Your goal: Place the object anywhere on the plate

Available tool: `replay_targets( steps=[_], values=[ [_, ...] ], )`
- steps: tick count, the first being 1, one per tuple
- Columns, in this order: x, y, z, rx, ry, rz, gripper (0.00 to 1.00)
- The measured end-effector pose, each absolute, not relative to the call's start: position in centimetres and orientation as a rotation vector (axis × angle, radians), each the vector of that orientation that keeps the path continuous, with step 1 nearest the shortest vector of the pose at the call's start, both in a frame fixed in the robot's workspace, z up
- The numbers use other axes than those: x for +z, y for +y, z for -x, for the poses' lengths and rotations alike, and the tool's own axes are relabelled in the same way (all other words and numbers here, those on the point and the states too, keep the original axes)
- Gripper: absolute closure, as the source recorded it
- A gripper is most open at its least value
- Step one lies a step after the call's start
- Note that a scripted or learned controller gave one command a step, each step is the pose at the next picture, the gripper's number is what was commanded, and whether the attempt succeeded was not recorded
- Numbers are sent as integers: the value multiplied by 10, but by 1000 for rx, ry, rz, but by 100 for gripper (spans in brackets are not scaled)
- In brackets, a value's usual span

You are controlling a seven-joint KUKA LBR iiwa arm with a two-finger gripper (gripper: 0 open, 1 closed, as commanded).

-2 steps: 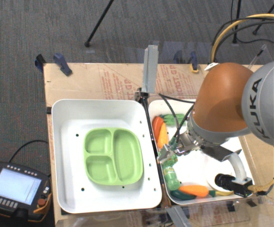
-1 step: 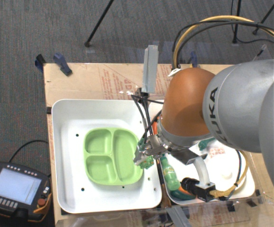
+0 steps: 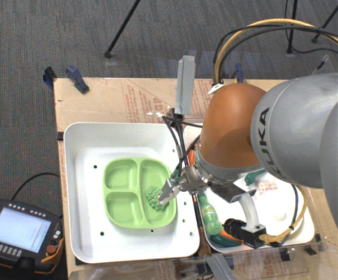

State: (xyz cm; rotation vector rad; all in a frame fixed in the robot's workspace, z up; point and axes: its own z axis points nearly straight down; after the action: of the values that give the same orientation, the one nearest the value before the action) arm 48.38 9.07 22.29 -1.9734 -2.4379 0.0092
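Note:
A light green divided plate lies in the left white bin. A small green bumpy object, like a bunch of grapes, rests in the plate's long right compartment. My gripper reaches down from the right over the plate's right rim, and its tip is right against the object's right side. The large grey and orange wrist above hides most of the gripper body. Whether the object is gripped or merely touched cannot be made out.
The right bin holds a green bottle, an orange item, a teal piece and a white printed packet, partly under the arm. A grey post stands behind the bins. A teach pendant sits at the lower left.

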Motion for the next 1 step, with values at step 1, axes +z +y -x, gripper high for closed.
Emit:
replay_targets(
  steps=[1],
  values=[
    [231, 89, -484, 16, -2431, 1976, 100]
  ],
)
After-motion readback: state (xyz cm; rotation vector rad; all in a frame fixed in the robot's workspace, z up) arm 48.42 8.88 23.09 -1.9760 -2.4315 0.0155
